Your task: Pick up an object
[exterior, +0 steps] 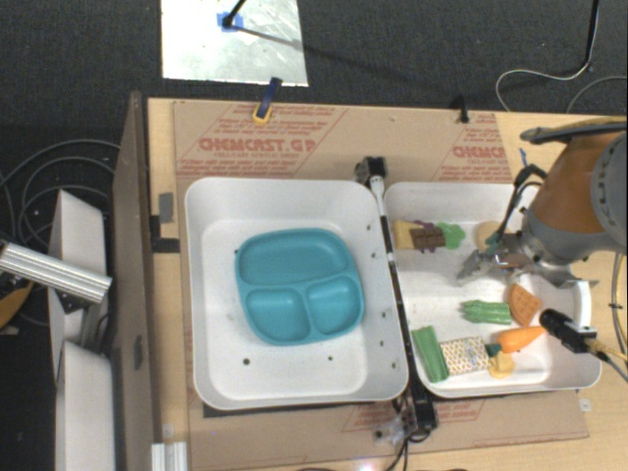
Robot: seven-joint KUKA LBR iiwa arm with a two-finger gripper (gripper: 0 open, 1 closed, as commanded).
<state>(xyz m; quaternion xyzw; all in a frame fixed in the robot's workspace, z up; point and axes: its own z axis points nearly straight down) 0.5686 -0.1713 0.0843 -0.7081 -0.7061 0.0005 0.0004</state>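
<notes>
- While the grey arm with its orange band reaches in from the right, the brown cardboard-covered bench carries two shallow white plastic bins side by side.
- Left white bin: holds one teal three-compartment plastic tray, lying flat near the middle.
- Right white bin: holds all the small items.
- Two-finger metal gripper: low over the right bin's middle, fingers parted a little, nothing between them.
- Flat green block at the near-left, just beside a speckled pale card.
- Green ridged vegetable toy just below the gripper.
- Orange carrot toy near the bin's near-right.
- Orange waffle-textured piece beside the green vegetable.
- Brown and green toy near the far wall.
</notes>
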